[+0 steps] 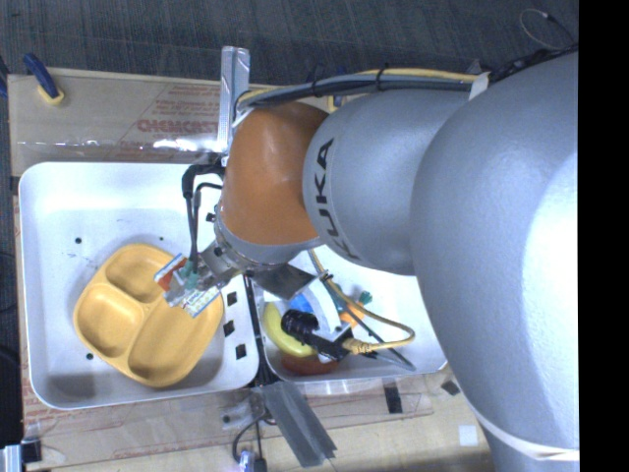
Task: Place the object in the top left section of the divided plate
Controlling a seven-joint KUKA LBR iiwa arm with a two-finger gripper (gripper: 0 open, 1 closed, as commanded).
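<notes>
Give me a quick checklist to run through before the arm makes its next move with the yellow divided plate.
1. Divided plate lies flat in the left bin: ok.
2. Gripper is over the plate's right edge: ok.
3. An object is between the gripper's fingers: cannot tell; something small with orange and green shows there, blurred.
4. Gripper is above the top left section: not ok; it sits toward the right side.
5. The plate's sections look free of items: ok.
6. Clutter in the right bin is apart from the gripper: ok.
</notes>
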